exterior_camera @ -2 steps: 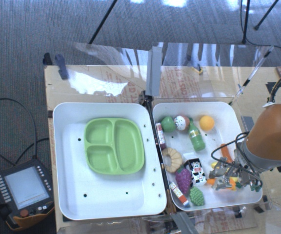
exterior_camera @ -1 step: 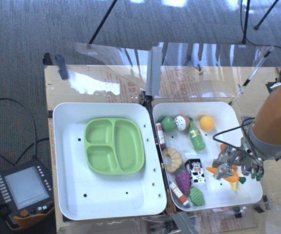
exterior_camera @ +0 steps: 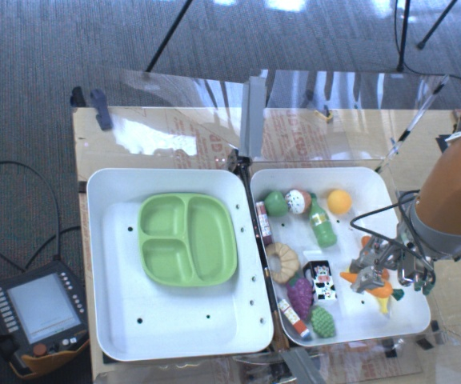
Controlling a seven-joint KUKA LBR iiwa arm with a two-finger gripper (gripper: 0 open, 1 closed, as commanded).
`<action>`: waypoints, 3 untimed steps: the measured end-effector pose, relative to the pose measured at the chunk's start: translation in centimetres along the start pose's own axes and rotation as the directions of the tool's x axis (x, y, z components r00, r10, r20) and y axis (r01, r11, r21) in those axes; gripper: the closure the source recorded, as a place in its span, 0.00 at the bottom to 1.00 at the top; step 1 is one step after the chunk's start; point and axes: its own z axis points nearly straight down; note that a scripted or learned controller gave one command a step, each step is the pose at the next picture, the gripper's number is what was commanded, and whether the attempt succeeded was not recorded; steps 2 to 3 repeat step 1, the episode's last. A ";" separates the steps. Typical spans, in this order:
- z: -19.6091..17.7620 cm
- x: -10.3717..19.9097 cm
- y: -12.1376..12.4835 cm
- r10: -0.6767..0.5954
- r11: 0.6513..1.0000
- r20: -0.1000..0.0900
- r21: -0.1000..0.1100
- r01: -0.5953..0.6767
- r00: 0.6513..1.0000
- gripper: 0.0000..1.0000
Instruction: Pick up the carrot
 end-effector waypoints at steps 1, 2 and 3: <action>-0.9 -0.1 0.1 -0.003 1.000 0.000 0.000 0.003 1.000 1.00; -0.9 -0.1 0.1 -0.003 1.000 0.000 0.000 0.003 1.000 1.00; -0.9 -0.1 0.1 -0.003 1.000 0.000 0.000 0.003 1.000 1.00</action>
